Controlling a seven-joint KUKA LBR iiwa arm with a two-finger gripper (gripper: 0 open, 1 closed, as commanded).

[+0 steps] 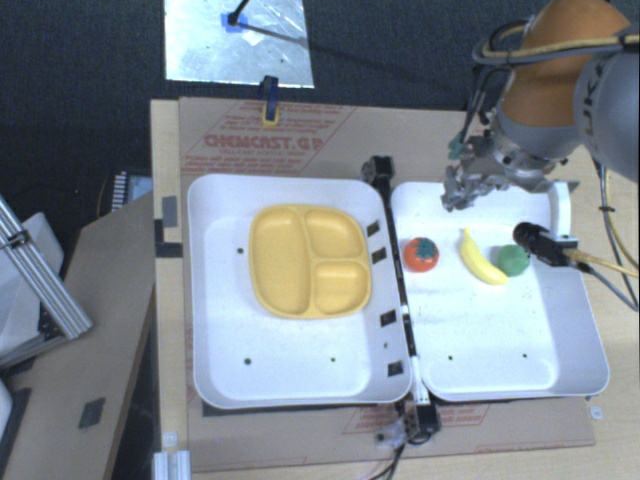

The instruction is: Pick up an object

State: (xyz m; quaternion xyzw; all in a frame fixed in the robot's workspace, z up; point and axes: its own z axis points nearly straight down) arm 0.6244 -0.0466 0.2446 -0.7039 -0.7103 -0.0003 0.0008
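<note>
Diagonally, banana (482, 259) long axis upper-left to lower-right

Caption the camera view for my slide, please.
Gripper above right bin holding tomato, banana; yellow tray in left.

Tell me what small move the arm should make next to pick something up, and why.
Probably lower the pincer a little toward the banana. The pincer sits above the right bin's far edge with nothing between its fingers, and the banana lies just below it in this view, between the tomato and the green object.
</note>
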